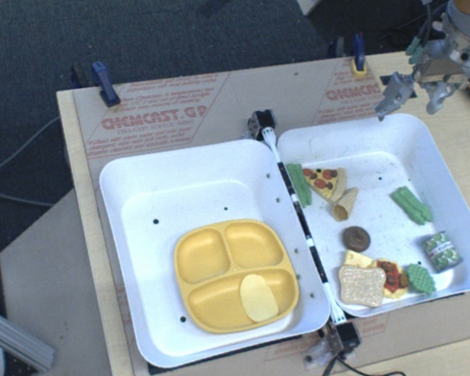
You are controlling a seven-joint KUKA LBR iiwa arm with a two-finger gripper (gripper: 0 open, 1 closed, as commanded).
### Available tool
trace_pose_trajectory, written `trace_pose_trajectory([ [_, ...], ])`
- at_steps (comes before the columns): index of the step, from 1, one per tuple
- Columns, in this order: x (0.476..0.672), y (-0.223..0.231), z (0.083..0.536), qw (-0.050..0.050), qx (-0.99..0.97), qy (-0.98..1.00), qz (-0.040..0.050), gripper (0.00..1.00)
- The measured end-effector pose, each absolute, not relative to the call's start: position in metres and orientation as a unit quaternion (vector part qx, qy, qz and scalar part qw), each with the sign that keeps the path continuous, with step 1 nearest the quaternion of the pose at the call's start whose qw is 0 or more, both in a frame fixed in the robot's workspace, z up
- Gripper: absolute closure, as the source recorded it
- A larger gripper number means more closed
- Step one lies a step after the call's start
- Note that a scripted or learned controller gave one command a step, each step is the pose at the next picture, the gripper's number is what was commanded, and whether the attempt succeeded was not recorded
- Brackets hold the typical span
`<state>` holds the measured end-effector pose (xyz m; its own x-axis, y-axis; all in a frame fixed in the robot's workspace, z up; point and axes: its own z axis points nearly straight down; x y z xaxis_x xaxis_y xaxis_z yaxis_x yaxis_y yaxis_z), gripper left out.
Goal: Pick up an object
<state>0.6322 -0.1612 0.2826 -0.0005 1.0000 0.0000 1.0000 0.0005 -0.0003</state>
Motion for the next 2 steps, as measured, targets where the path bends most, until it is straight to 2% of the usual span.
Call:
trace_pose_trajectory([
  [1,0.540,-0.115,0.138,0.010,-0.707,-0.707,0.0051,0.00],
  [2,0.506,-0.091,0.081,0.004,-0.707,-0.707,0.0016,0.00],
])
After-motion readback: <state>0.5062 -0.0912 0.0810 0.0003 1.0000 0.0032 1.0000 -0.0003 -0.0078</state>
